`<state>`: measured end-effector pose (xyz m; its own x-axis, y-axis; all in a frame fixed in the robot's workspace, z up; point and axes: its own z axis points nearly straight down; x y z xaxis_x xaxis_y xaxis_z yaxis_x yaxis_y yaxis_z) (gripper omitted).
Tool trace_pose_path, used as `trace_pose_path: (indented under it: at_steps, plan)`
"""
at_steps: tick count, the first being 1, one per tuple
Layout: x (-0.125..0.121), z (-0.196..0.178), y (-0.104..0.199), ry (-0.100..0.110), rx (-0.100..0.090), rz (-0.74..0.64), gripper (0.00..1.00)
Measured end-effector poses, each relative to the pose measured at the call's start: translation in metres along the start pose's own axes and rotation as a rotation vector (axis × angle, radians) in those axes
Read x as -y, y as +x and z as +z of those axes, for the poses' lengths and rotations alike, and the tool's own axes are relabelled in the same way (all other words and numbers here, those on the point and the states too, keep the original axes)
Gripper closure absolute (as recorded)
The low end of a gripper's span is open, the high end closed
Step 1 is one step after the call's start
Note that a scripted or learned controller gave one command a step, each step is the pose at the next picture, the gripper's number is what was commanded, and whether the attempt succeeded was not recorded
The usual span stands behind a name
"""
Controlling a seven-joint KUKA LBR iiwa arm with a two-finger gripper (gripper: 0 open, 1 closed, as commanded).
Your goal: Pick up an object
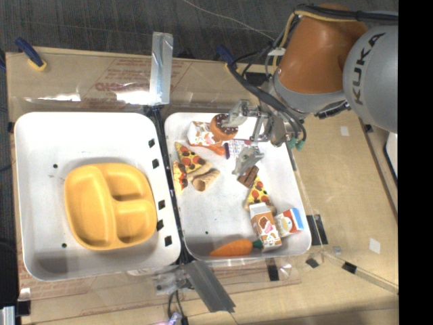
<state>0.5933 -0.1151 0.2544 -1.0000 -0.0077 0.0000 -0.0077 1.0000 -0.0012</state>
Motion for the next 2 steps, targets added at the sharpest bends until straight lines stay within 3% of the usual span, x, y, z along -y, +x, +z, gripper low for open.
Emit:
trace_pose_path:
  at_steps: [1,2]
  plan:
    - [0.091,0.100,0.032,-0.002,-0.007,0.141,0.00]
    - [0.092,0.156,0.089,0.000,0.018,0.235,0.00]
